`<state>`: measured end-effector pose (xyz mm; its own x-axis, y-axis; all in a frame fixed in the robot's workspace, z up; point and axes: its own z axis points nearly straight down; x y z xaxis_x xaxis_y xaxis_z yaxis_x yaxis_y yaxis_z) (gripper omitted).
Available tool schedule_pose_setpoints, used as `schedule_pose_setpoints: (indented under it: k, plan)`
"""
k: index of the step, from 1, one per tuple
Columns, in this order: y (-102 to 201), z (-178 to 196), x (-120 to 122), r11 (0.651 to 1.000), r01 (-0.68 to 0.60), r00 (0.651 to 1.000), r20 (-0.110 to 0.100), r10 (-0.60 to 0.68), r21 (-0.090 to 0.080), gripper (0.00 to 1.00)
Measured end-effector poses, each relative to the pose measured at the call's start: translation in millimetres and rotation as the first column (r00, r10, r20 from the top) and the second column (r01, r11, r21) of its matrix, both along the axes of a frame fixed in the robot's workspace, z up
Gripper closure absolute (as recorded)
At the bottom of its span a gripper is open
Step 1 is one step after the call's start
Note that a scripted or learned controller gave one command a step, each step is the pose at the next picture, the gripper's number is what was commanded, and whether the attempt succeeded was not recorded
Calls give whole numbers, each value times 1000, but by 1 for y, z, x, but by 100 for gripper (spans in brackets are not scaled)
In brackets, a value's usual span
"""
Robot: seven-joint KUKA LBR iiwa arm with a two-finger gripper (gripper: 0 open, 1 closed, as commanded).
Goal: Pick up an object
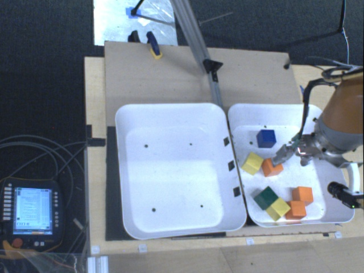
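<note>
I can't tell how the fingers (pixel 280 155) stand; right beneath, the orange block (pixel 272 168) touches a yellow block (pixel 252 164), so both may get nudged.

From my remote seat I log: two bins (pixel 170 115), smooth white plastic with a faint sheen. Bench board (pixel 170 75), matt brown, cardboard-like. Floor (pixel 45 50), dark, rough, carpet-like weave. Blocks, matt painted look: blue block (pixel 265 137), yellow block (pixel 252 163), green block (pixel 265 197). Arm band (pixel 346 110), smooth orange. Slanted pole (pixel 190 24), dull grey metal.
</note>
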<state>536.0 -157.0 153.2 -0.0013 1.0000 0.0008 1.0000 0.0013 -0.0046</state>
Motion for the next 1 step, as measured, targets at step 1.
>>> schedule_pose_setpoints:
  k: [1]
  plan:
    - [0, -50, 0, 1000, -1, 1000, 2, 1, 0, 0]
